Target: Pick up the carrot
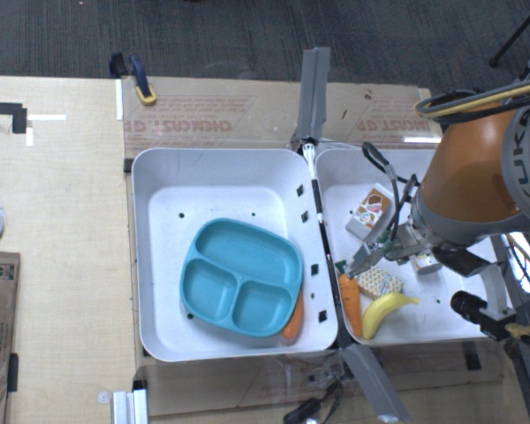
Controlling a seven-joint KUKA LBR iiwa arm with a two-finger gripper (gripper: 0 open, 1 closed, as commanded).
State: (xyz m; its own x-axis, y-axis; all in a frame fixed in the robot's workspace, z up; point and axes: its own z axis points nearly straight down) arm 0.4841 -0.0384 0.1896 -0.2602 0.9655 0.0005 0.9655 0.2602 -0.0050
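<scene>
The carrot [349,300] lies in the right bin [442,332], against its left wall near the front corner, beside a banana [384,311]. The gripper [377,253] hovers just above; its opening I cannot tell.

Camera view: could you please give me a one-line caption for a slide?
Gripper above the carrot and banana in the right bin; blue plate in the left.

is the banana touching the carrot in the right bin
Touching. The camera view shows the banana with its lower end lying against the carrot, no white bin floor between them.
</scene>
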